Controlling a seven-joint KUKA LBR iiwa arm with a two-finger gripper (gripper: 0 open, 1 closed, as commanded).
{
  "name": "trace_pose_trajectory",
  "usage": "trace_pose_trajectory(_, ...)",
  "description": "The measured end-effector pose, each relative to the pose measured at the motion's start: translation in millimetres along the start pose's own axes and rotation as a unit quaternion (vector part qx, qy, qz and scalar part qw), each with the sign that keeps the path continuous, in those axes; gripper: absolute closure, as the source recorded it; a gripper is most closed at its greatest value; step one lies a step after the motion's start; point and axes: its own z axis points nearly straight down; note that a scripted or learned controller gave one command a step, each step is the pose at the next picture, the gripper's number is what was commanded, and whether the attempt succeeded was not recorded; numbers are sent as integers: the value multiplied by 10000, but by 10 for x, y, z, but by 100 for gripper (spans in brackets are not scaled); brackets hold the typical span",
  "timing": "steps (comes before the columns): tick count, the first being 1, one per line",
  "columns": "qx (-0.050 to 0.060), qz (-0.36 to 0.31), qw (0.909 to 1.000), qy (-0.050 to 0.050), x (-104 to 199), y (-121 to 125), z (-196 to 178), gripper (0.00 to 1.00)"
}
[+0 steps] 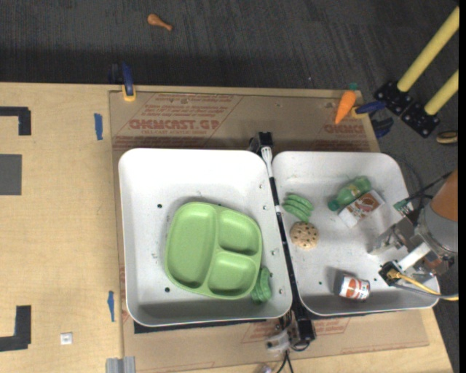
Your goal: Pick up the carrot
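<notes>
- The carrot (pixel 345 106), orange with a green top, lies outside both bins. It is on the brown sheet at the far edge of the desk (pixel 58 218), beyond the far rim of the right bin (pixel 331 162) and apart from it.
- Just beside the carrot, towards the desk's far right corner, is a blue clamp (pixel 373 109); I judge it the one thing that could crowd a grasp there.
- The hand (pixel 389 242) is low over the right bin, close to that bin's right rim and well apart from the carrot. I cannot tell whether it is wide or narrow, and I see nothing held in it.
- Nearest to it in the bin are a small red-and-white can (pixel 354 288) by the near rim and a green pack with a white label (pixel 354 198) towards the far rim. A cookie (pixel 303 234) and a ridged green piece (pixel 297 206) lie by the left rim.
- The left bin (pixel 145 218) holds a green divided plate (pixel 215 250), which plays no part here.
- As I read it, the task is at the approach step, with the grasp not yet begun.
- The next move calls for lifting the hand out of the bin, carrying it past the far rim, setting it across the carrot's slant and coming down wide.
- A small orange thing (pixel 159 22) on the dark floor beyond the desk could be mistaken for the target; I would aim at the one with the green top.
</notes>
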Motion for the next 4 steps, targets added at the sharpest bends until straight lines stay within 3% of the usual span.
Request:
trace_pose_trajectory(3,-5,-6,10000,4,5,2,0,0)
trace_pose_trajectory(4,-121,1569,9875,52,26,47,1,0)
